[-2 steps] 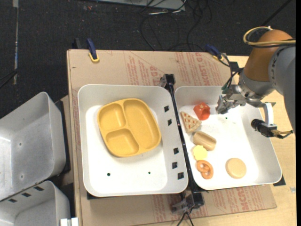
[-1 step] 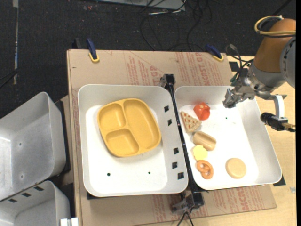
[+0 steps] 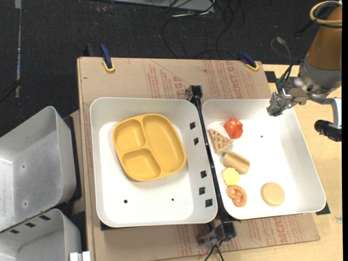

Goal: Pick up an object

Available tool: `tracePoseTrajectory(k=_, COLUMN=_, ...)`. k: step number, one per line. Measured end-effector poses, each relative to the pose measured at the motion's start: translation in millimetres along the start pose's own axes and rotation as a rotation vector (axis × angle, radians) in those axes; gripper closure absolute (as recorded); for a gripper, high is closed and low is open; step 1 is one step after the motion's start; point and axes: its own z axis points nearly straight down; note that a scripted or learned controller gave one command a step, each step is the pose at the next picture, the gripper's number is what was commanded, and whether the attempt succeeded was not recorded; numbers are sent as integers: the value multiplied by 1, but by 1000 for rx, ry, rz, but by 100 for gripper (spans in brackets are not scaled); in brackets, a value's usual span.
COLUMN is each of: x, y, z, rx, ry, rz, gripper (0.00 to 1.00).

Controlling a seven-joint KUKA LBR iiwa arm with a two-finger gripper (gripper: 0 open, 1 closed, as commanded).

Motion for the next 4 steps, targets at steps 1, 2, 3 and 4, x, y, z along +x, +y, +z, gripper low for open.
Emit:
tracePoseTrajectory(k=1, x=0, y=1, z=-17, rx=4, ry=1, rz=-1, gripper=100)
tracePoseTrajectory(k=2, x=52, y=-14, z=-28, rx=9, ry=4, rz=-6, gripper=100)
tracePoseTrajectory(k=3, x=103, y=-31, z=-16, rx=12, ry=4, rz=-6, gripper=100)
tracePoseTrajectory(k=4, x=154, y=-50, z=-26, rx=10, ry=5, rz=-7, gripper=100)
